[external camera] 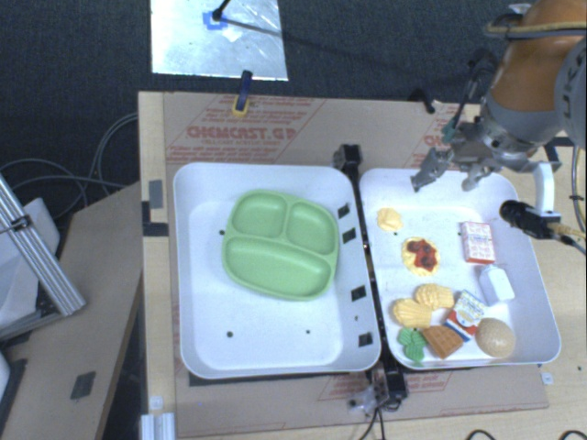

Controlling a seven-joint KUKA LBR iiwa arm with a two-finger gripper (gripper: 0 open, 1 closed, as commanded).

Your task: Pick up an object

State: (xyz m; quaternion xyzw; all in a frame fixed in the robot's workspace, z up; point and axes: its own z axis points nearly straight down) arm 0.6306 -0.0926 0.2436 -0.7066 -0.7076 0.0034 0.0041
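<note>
Toy food crowds the near end; far end lies open

Near the right white bin's [532, 273] front edge you see toys packed touching. Better: the small yellow plastic piece [390, 219] alone toward its left wall, probably light, stiff, slick; pinch across its width. Beyond it the floor is bare. At the far edge, the grey two-finger gripper [451, 170] hangs, fingers spread, holding nothing.

I see a green divided plate [280, 245] in the white bin [197, 337], well left of the claw [453, 175].
</note>
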